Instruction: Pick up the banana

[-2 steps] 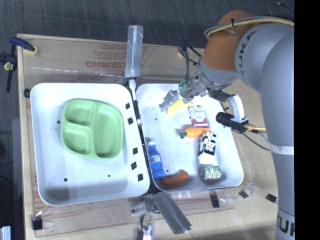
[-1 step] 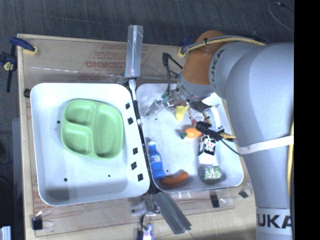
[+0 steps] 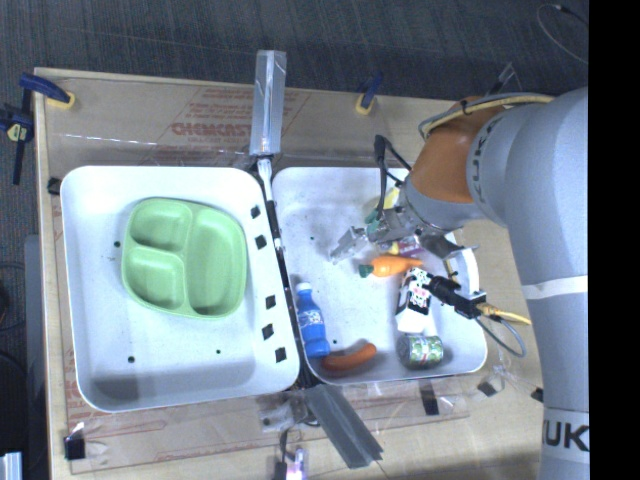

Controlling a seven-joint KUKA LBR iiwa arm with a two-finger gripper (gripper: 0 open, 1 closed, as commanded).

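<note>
Grey arm [image 3: 530,218] looms closest. My claw [image 3: 352,243] is low in right bin [image 3: 300,193], jaws unreadable. Banana possibly beside wrist, unclear. Approach step; next move needs banana located first.

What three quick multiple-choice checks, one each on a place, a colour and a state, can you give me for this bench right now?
1. Where is the green plate? A. left bin B. right bin C. on the bench outside both bins
2. What colour is the bottle by the divider? A. red B. blue C. yellow
3. How does the can in the right bin sit? A. upright B. on its side C. stacked on the plate

Answers: 1 A, the plate sits in the middle of the left bin. 2 B, its body is blue with a white cap. 3 B, its long side lies along the floor of the bin.
</note>
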